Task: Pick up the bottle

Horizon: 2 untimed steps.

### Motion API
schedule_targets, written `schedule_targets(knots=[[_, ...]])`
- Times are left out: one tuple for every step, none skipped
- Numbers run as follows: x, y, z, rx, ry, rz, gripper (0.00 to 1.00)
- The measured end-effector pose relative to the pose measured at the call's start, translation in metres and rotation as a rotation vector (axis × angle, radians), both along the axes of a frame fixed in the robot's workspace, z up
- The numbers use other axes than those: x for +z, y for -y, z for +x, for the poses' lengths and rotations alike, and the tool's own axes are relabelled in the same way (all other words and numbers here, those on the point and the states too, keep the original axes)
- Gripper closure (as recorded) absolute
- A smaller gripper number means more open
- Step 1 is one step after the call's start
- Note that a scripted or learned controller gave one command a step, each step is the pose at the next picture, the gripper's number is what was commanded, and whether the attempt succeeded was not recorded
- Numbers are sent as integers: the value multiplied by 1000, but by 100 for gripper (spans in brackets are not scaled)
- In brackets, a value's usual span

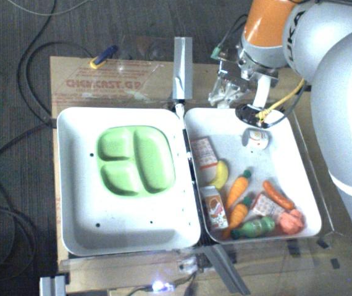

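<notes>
A small bottle (214,207) with a red and white label lies in the right bin (304,165), by its left wall near the front. A green bottle (254,227) lies on its side along the front wall. My gripper (225,96) hangs above the bin's far rim, well back from both bottles. Its fingers stand apart with nothing between them.
The right bin also holds a small carton (204,153), a banana (220,174), two carrots (238,189), a sausage (278,195), a pink toy (292,221) and a white round piece (257,139). A green divided tray (136,160) lies in the left bin (77,214).
</notes>
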State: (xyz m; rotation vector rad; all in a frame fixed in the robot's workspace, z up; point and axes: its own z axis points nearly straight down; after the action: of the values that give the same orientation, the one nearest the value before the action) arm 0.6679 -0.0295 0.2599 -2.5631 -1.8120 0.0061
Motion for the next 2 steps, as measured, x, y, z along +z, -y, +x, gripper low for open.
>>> schedule_targets(knots=[[1, -3, 0, 128, 1, -2, 100], [96, -93, 0, 82, 3, 0, 100]])
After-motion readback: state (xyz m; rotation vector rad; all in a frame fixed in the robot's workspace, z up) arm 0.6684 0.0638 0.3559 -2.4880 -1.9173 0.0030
